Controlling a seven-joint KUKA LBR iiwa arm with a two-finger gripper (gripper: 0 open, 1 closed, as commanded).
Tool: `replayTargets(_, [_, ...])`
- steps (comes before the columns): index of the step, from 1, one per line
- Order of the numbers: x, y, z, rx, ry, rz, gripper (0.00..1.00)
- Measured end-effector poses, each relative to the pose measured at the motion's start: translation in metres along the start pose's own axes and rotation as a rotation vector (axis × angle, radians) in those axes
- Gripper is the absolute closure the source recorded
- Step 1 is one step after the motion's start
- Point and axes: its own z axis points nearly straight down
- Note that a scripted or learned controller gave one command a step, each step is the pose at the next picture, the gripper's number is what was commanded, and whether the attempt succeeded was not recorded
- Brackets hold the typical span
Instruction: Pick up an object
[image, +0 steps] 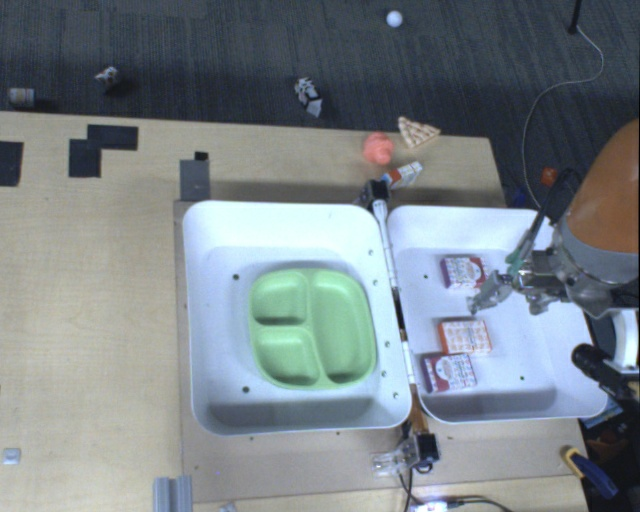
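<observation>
Three small red-and-white packets lie in the right bin (560, 400): one at the back (462, 271), one in the middle (465, 336) and one near the front (450, 373). My gripper (492, 292) reaches in from the right and hovers between the back packet and the middle packet, just right of them. Nothing shows between its fingers. The left bin (210, 300) holds a green divided plate (311, 326).
On the bench behind the bins lie a pink ball (378, 148), a wedge-shaped toy (418, 132) and a small tube (404, 176). Black marks and a grey block (194, 178) sit at the back left. Cables and clips lie at the bench's front edge (415, 455).
</observation>
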Motion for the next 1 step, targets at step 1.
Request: replayTargets(1, [-0.0448,0.0294,0.1145,0.001,0.0,0.003,0.0])
